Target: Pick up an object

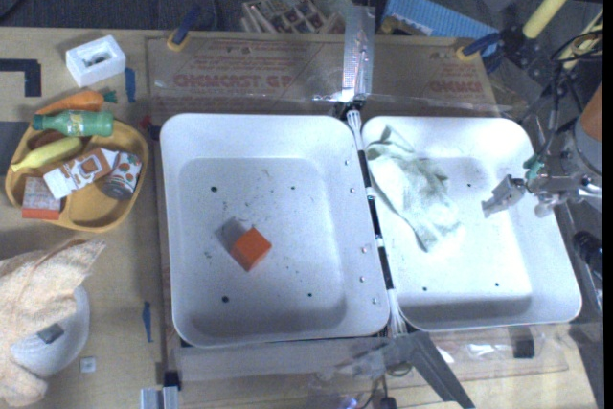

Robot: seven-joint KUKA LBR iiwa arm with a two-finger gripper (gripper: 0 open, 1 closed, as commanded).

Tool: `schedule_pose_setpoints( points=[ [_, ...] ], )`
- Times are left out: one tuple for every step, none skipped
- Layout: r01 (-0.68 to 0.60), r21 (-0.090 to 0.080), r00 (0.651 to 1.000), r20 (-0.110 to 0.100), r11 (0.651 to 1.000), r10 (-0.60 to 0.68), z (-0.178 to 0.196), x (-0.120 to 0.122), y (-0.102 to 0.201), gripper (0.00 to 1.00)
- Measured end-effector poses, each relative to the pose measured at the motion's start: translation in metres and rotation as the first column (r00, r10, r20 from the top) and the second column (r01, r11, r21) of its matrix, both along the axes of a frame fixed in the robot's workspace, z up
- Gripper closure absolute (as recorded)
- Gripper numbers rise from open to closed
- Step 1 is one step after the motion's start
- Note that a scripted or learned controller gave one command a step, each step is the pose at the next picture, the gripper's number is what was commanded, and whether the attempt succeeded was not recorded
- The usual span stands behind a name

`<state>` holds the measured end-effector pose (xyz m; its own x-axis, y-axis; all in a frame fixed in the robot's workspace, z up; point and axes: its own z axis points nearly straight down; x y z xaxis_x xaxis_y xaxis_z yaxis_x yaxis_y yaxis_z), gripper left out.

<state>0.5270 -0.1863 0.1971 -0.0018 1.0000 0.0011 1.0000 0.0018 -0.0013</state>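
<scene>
Left bin (192, 148): an orange block (252, 249) rests on the floor near the centre, touching a small grey piece (231, 232) at its upper-left corner. Right bin (546, 287): a crumpled white cloth (414, 189) lies in the upper-left part. Right edge: the gripper (506, 195) hangs over the right bin, apart from the cloth; whether the claw is released or clenched cannot be told.

Reaches in from the right edge, gripper (505, 196) hanging low over the right bin's (479, 297) right half, near its right wall. Grey finger tips point left and slightly down. Wrist mostly cut off at the frame's edge. Nothing visible between the fingers.
</scene>
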Motion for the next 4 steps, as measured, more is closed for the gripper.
schedule_pose_setpoints(
  points=[
    [0.191, -0.003, 0.982, 0.005, 0.982, -0.191, 0.011, -0.003, -0.037, 0.0],
    [0.023, 0.0, 1.0, -0.001, 1.0, -0.023, -0.014, 0.011, 0.005, 0.0],
    [0.055, -0.002, 0.998, 0.011, 0.998, -0.055, -0.108, 0.021, 0.093, 0.0],
    [0.027, -0.002, 1.0, 0.011, 1.0, -0.027, -0.108, 0.067, 0.09, 0.0]
  ],
)
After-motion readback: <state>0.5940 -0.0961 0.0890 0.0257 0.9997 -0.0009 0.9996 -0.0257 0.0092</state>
